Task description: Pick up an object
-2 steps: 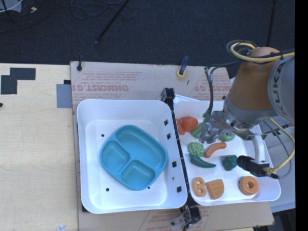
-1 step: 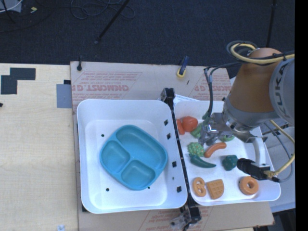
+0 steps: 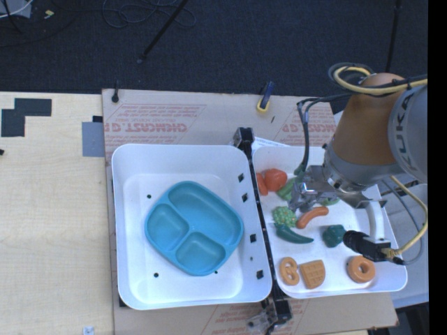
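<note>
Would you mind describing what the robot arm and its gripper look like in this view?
The arm is a thick, rounded grey body with a broad orange band and part of dark lettering on its side. Yellow and black cables loop around its top. The gripper below is a small grey metal assembly with dark parts.

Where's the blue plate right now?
The blue plate lies in the left bin, slightly toward its right side, near the divider between the two bins.

Right bin (image 3: 398, 279) crowded with toys; left bin's plate (image 3: 193, 227) unobstructed
</note>
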